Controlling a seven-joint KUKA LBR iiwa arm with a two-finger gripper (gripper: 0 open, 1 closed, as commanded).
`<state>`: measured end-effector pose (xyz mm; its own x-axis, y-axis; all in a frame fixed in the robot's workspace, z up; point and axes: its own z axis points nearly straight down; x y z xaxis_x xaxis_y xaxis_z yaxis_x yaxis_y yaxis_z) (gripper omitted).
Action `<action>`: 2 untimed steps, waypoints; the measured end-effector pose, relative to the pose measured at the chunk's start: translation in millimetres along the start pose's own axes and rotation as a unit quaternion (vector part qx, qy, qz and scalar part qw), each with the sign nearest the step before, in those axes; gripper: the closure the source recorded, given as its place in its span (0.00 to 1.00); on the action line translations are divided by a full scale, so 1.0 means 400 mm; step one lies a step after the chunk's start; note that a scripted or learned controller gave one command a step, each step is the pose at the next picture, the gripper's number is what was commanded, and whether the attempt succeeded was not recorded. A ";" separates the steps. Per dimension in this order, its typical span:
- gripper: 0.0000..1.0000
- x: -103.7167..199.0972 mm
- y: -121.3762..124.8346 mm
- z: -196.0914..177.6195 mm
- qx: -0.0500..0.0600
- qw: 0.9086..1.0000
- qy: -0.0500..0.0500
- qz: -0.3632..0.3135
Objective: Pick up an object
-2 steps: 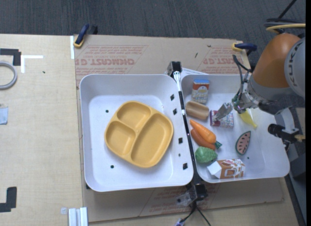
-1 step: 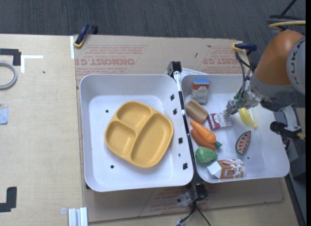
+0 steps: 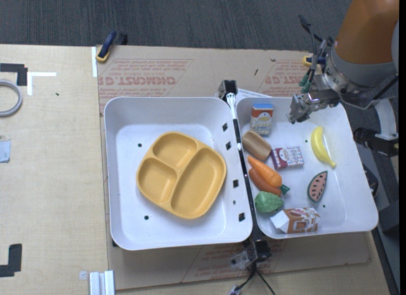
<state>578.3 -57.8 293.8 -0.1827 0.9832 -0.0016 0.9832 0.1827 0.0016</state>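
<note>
The approach step is judged to be in hand: nothing has been lifted yet, and the gripper (image 3: 299, 111) is seen poised over the far part of the right bin (image 3: 358, 189), near its far rim. No object is seen between the fingers, so nothing is held. How wide the jaws stand cannot be told from this slant; the tip is small and dark against the white floor.

The candidates are all laid out in the right bin. A small juice carton (image 3: 262, 117) stands just left of the gripper, and a banana (image 3: 322, 146) lies just to its near right. Nearer still are found a bread roll (image 3: 257, 144), a red-and-white box (image 3: 287, 157), a carrot (image 3: 265, 172), a watermelon slice (image 3: 317, 186), a green vegetable (image 3: 268, 202) and an orange carton (image 3: 298, 220) at the near edge. In the left bin (image 3: 120, 179) a yellow divided plate (image 3: 181, 174) is seen.

For the next move, one target must be chosen, the tip lined up over it and lowered, then closed squarely. The banana or juice carton looks the readiest pick, being closest.
</note>
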 end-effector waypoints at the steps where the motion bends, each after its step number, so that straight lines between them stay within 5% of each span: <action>1: 1.00 -0.051 -0.038 -0.377 0.000 1.000 0.000 -0.007; 2: 1.00 -0.139 -0.134 -0.600 0.000 0.994 -0.001 -0.110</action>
<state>535.3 -122.0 533.9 -0.3942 0.9190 -0.0031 0.9190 0.3942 0.0016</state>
